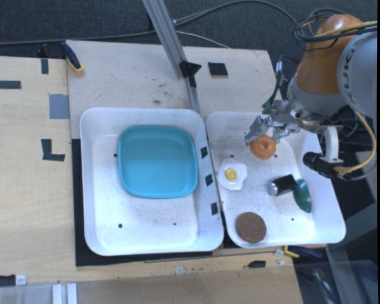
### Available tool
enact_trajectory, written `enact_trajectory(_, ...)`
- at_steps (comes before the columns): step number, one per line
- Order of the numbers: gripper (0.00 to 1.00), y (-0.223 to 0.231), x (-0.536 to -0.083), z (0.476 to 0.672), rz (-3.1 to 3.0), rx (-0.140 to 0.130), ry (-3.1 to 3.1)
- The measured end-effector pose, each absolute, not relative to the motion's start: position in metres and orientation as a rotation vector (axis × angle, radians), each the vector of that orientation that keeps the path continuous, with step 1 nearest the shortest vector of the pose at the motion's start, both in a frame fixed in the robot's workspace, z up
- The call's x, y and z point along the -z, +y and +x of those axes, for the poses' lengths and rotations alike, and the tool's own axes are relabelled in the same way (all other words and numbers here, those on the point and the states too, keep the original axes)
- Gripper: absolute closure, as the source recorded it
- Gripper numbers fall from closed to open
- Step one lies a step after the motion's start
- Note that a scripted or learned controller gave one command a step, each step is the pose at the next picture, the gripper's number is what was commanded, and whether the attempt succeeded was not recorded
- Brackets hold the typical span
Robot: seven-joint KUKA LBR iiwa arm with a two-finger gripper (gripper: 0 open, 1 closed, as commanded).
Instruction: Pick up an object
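Claw (263, 133) hangs at the far side of the right bin (323, 233), fingers spread over an orange ball (263, 148) (whether they touch it, I cannot tell). Going left to right: a blue plate (158, 161) in the left bin (101, 233), a fried egg (232, 175), a brown disc (250, 227), a green piece (302, 195).
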State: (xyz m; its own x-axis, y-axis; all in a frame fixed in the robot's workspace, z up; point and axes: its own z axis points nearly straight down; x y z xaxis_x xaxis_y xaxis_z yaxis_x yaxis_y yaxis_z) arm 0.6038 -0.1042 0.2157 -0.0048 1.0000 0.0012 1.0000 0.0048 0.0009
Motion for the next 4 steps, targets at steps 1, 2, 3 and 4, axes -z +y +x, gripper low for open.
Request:
enact_trajectory(1, 1.0, -0.056, -0.228, 0.595, -2.216, 0.002, -2.226)
enact_trajectory(2, 1.0, -0.008, -0.218, 0.587, -2.216, 0.0, -2.225)
enact_trajectory(3, 1.0, 0.05, -0.228, 0.574, -2.216, 0.001, -2.226)
enact_trajectory(4, 1.0, 0.1, -0.238, 0.561, -2.216, 0.0, -2.225)
